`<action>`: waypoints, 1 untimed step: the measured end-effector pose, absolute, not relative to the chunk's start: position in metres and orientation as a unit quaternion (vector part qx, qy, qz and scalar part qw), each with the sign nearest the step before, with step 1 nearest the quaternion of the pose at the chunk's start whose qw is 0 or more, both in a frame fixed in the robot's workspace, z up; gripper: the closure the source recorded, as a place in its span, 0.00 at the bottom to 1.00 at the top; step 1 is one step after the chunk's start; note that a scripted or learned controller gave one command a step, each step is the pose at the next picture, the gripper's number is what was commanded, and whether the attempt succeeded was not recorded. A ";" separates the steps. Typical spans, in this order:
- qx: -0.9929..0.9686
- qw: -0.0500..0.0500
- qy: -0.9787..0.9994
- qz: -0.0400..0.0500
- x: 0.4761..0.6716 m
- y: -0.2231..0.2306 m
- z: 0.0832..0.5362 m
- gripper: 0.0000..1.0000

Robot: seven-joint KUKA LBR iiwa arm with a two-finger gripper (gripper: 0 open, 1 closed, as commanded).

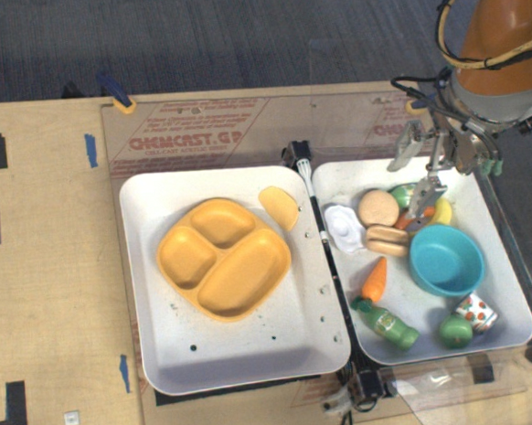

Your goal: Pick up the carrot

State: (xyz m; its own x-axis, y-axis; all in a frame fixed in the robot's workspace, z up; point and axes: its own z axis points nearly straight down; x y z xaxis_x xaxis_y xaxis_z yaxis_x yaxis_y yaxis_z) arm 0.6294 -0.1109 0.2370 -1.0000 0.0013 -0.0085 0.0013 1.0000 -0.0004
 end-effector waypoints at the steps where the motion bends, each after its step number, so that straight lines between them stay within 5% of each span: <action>1: -0.153 0.002 0.988 0.001 0.602 -0.113 0.101 0.00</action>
State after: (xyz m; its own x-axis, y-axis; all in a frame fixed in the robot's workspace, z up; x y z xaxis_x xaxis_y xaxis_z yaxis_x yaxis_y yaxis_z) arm 0.6016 -0.1131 0.1007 -0.9535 -0.3014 -0.0037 -0.3014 0.9535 0.0014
